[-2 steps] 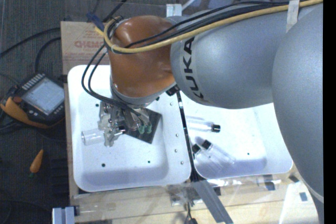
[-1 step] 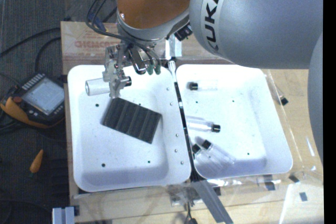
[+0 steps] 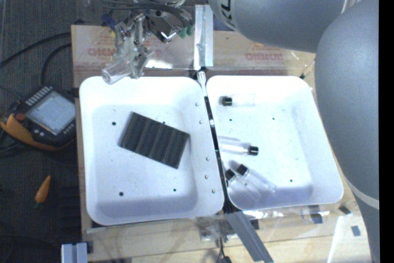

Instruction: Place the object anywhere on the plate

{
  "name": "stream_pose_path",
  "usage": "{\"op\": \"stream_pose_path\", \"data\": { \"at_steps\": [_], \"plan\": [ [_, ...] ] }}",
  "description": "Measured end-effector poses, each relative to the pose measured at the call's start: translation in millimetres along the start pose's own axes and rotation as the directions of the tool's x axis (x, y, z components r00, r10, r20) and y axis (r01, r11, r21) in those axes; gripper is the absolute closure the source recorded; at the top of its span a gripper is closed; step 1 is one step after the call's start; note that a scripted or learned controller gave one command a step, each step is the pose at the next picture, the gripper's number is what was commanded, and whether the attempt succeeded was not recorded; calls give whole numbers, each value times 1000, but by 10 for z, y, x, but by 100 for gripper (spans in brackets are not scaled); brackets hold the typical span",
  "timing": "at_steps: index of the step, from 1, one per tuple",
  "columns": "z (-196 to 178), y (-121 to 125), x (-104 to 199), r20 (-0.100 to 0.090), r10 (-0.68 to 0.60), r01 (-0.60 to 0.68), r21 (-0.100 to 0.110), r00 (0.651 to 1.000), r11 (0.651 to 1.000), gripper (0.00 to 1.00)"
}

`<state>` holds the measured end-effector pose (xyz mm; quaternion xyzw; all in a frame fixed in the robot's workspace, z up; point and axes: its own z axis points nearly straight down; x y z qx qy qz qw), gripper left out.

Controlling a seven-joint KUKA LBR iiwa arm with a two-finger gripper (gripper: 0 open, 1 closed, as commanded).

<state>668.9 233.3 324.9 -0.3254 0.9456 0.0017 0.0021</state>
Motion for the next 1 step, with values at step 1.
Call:
{"op": "stream_pose_path", "data": {
  "at_steps": [1],
  "plan": [
    [114, 599, 1361, -4, 62, -62, 0, 998, 998, 100]
  ]
}}
